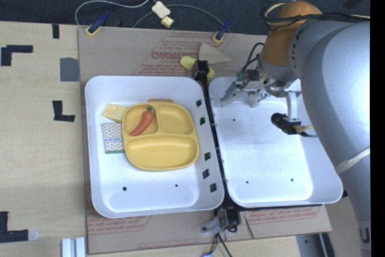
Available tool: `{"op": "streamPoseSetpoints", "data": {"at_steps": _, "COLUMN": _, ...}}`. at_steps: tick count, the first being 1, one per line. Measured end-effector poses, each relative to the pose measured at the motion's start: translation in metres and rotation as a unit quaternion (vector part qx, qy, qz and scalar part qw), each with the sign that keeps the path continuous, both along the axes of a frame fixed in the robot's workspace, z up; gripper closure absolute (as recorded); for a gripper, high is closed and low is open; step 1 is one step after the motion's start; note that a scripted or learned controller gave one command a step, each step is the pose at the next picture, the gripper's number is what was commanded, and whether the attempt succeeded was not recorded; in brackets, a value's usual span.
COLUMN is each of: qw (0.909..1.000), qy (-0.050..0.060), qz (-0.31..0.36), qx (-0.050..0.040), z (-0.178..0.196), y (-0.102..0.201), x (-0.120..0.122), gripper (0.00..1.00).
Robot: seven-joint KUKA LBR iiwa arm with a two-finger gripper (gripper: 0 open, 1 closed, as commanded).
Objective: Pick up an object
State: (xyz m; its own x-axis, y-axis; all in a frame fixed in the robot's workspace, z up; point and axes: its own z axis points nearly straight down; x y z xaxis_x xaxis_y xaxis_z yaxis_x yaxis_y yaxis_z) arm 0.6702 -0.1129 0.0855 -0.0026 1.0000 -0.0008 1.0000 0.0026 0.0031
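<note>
A yellow divided plate [162, 150] lies in the left bin [96, 147]. In its upper left compartment rests a red-orange pepper [143, 121]. Left of the plate are a pale yellow wedge [112, 111] and a small checkered block [112, 136], both touching the plate's edge. My gripper [236, 93] hangs over the far left corner of the right bin [271, 177], just right of the divider between the bins, well apart from all these objects. Nothing is visible in it.
The grey arm [337, 81] with its orange band [283, 39] covers the right bin's far right side. A black part [283, 122] sticks out from the arm over that bin. Yellow clamps and cables [192, 63] sit behind the bins on the cardboard.
</note>
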Motion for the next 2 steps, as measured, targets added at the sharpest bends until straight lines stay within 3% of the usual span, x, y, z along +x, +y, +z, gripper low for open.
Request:
{"op": "streamPoseSetpoints", "data": {"at_steps": 1, "qw": 1.0, "qy": 0.0, "qz": 0.0, "qx": -0.0018, "z": 0.011, "y": 0.0, "x": -0.001, "gripper": 1.0}}
{"op": "streamPoseSetpoints", "data": {"at_steps": 2, "qw": 1.0, "qy": -0.005, "qz": -0.003, "qx": -0.0028, "z": 0.136, "y": -0.056, "x": -0.011, "gripper": 1.0}}
